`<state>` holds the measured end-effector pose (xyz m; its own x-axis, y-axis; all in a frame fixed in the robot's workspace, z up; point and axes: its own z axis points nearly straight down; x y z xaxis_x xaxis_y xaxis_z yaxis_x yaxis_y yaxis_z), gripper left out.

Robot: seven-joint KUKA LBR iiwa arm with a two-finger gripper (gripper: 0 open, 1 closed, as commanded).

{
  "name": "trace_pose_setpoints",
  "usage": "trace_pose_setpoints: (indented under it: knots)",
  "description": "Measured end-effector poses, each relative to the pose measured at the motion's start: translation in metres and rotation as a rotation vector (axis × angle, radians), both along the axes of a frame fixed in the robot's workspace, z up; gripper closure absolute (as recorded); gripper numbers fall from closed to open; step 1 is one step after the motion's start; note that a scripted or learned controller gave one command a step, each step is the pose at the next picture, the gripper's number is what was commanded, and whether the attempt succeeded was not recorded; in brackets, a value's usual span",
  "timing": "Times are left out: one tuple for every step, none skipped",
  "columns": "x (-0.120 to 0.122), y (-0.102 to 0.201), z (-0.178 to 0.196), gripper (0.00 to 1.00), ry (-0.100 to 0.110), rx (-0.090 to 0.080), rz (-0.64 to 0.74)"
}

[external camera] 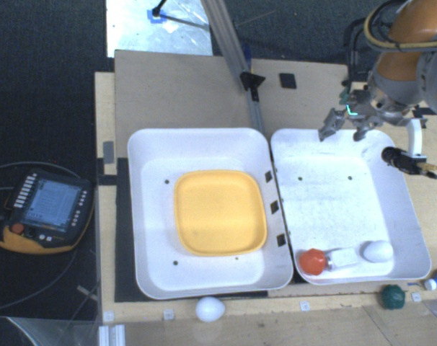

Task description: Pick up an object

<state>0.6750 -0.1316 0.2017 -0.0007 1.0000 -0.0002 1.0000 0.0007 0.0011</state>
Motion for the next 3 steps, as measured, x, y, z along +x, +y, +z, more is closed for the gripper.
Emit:
trace_pose_setpoints:
  knots:
    - [0.0,0.0,0.0,0.0,0.0,0.0,0.0]
    - [0.004,-0.004,-0.043,0.0,0.003,0.0,-0.001]
    - [0.012,0.001,-0.099,0.0,0.004,0.001,0.001]
